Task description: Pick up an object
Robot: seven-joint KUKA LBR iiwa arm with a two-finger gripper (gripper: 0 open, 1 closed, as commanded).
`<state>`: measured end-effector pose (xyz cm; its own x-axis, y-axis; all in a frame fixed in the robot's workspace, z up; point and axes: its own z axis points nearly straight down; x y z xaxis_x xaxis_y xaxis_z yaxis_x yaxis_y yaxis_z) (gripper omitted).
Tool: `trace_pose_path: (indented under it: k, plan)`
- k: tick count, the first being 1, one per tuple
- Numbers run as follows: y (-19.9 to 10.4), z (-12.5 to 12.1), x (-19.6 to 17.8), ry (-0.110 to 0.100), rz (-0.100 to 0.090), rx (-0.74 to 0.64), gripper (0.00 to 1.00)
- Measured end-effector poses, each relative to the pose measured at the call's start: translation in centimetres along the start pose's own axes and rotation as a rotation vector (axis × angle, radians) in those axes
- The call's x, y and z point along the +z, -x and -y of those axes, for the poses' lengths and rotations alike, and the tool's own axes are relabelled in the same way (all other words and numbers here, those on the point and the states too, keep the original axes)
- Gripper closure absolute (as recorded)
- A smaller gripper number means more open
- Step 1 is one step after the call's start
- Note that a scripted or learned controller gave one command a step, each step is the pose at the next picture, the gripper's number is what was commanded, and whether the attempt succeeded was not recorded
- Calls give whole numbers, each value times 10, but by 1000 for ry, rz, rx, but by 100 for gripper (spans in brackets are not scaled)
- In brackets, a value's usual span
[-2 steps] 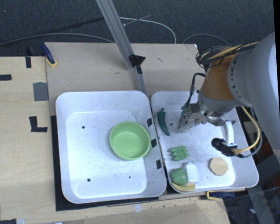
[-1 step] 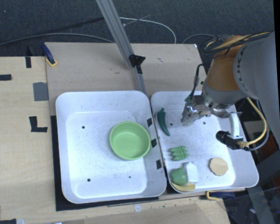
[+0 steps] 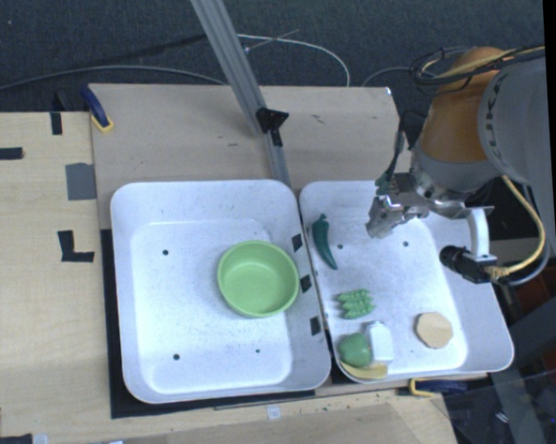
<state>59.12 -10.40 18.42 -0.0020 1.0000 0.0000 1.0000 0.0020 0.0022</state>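
Bins: I count two shallow white ones side by side, the left bin [image 3: 140,272] and the right bin [image 3: 473,345], their inner edges touching.
Arm: one, grey with an orange band [image 3: 454,112], reaching in from the right edge of my camera view.
Gripper [image 3: 387,216]: one, hanging over the upper part of the right bin. I see nothing between its tips; whether they are spread or pressed together I cannot tell from this slant.
Left bin contents: one item, a green bowl [image 3: 257,279], upright, right of the bin's centre.
Right bin contents: I count six pickable things.
Dark green pepper [image 3: 323,241]: one, lying by the left wall, left of the gripper and apart from it.
Light green ridged piece [image 3: 355,303]: one, below the pepper.
Green round object [image 3: 355,349]: one, in the lower left corner.
White block [image 3: 379,341]: one, touching the round object's right side.
Yellow piece [image 3: 368,371]: one, at the front wall under those two.
Tan round object [image 3: 434,330]: one, alone at the lower right.
Bench [image 3: 188,137]: one pale wooden top, with a grey pole [image 3: 235,64] crossing it.
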Motion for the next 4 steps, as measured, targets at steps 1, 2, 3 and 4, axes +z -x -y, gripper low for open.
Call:
trace_pose_path:
  k: [1, 2, 3, 4]
  plan:
    - [0, -1, -42, 1, 0, 0, 100]
    - [-49, 21, -31, -6, -1, -3, 100]
    - [-100, 52, -38, -6, -2, -4, 100]
    - [-150, 72, -50, -5, -2, -5, 100]
